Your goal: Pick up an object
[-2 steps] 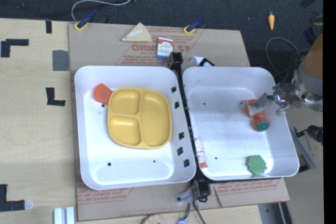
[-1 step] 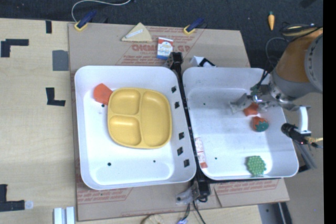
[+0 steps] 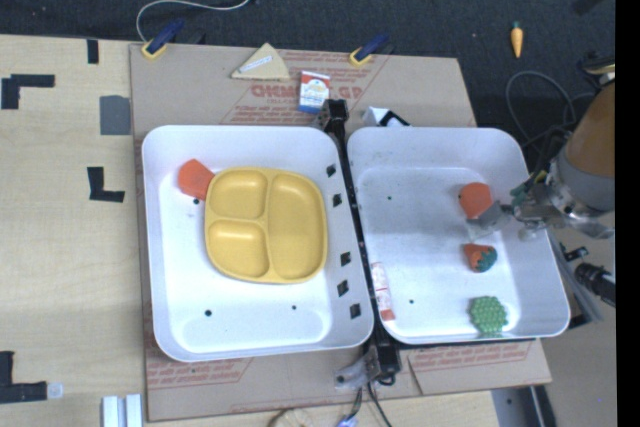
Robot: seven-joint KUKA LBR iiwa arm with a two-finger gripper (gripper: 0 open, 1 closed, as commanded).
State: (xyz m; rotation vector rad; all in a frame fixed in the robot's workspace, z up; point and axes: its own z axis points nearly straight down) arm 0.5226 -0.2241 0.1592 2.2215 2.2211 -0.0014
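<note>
Orange object [image 3: 474,197], just beside hand [image 3: 497,211]

Wooden bench [image 3: 60,215] under cardboard sheet [image 3: 200,95] bearing 2 white bins [image 3: 165,215].

Two bins side by side, laid out around the tray

The tray [image 3: 266,223] lies in the left bin [image 3: 165,245]; a block [image 3: 195,178] sits just beside the tray's upper-left corner. To the tray's right, in the right bin [image 3: 420,215], lie a ball [image 3: 475,198], below it a strawberry [image 3: 481,258], and lowest a round lump [image 3: 488,314]. The gripper [image 3: 515,207] is just right of the ball. Behind the tray, outside the bins, stand a carton [image 3: 314,93] and a wedge [image 3: 264,63].
</note>
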